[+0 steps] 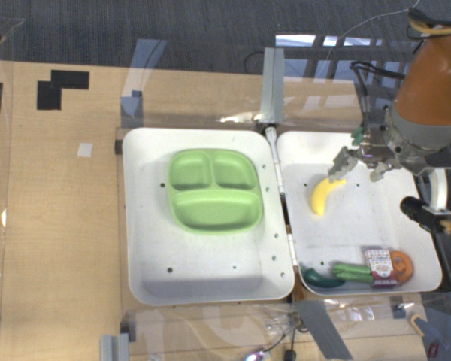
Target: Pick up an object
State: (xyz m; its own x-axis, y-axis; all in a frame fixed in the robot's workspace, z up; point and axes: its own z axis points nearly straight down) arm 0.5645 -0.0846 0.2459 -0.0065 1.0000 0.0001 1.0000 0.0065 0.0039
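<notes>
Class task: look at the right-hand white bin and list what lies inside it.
Inside the right bin lie a yellow banana near the middle and, along the near wall, a green utensil, a small printed packet and a brown ring-shaped item partly covered by the packet.

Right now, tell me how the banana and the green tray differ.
The banana is yellow, small and curved; the green tray is far larger, flat and split into three compartments. The banana lies in the right bin, just under the gripper; the tray sits in the middle of the left bin. Both rest on a white bin floor.
</notes>
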